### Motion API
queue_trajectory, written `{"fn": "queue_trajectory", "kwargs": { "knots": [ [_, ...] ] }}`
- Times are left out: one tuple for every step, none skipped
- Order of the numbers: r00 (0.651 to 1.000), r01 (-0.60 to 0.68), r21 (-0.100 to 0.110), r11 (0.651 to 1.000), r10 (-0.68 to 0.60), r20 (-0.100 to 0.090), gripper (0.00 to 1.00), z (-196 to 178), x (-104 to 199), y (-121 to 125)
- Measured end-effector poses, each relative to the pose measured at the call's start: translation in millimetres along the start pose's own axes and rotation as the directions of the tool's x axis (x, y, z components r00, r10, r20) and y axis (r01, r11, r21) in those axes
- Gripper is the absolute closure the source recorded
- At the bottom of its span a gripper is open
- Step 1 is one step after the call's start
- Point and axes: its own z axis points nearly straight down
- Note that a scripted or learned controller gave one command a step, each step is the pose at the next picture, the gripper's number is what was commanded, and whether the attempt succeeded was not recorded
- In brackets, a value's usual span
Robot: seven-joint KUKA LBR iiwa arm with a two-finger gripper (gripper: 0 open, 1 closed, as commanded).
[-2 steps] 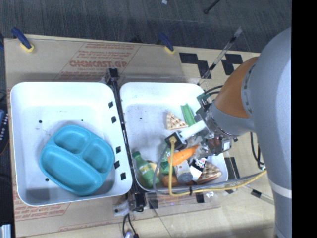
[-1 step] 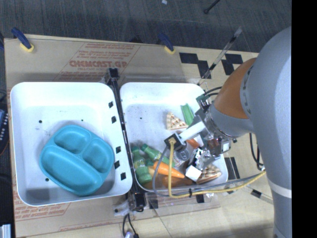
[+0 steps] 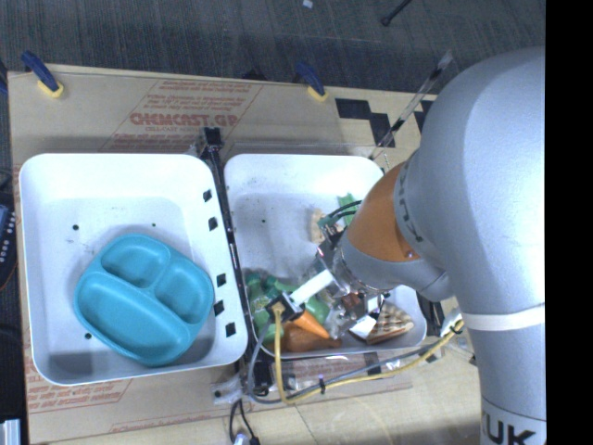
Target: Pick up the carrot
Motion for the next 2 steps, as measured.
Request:
{"fn": "queue_trajectory", "kwargs": {
  "knots": [
    [0.997,-0.081,-0.012,0.997,0.081,-0.003,0.0,7.4,6.1,-13.3],
    [0.999,0.04,0.0,0.999,-0.04,-0.002,0.0,9.5,5.7,-14.8]
  ]
}}
